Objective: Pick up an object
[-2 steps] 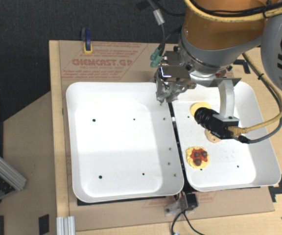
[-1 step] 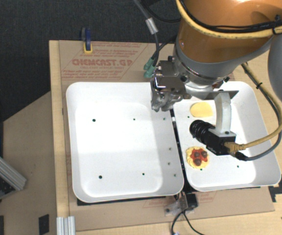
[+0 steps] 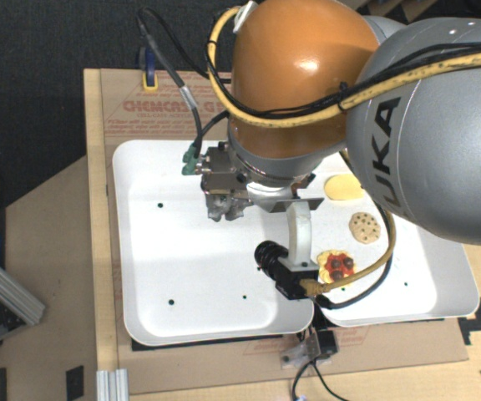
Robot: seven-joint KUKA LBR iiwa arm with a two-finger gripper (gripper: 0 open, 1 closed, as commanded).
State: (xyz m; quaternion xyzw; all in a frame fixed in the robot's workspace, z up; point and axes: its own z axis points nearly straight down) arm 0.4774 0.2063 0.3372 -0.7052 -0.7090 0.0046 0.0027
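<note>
The grey arm [image 3: 441, 132] with its orange band [image 3: 299, 57] reaches in from 3 o'clock and covers much of the far half of both bins. Its pincer [image 3: 221, 209] hangs over the left bin [image 3: 165, 249], toward 1 o'clock from that bin's middle and close to the far wall. Nothing shows in its grasp, and I cannot tell from this angle whether it is released or clenched. The white floor under and around it is bare apart from a few small dark dots.

The things to pick all lie in the right bin [image 3: 416, 291], well apart from the pincer, at 3 to 4 o'clock from it. A yellow oval piece [image 3: 343, 187] lies flat just beside the arm's edge. At 5 o'clock from it, near but not touching, lies a round tan biscuit [image 3: 364, 226] with dark specks. At 7 o'clock from the biscuit, close to the wall shared by the two bins, lies a yellow slice with red spots [image 3: 336, 264].

Both bins sit on a brown worktop [image 3: 98, 224] with red lettering along its far edge, where a blue and yellow clamp [image 3: 149, 69] stands at 11 o'clock from the left bin.
</note>
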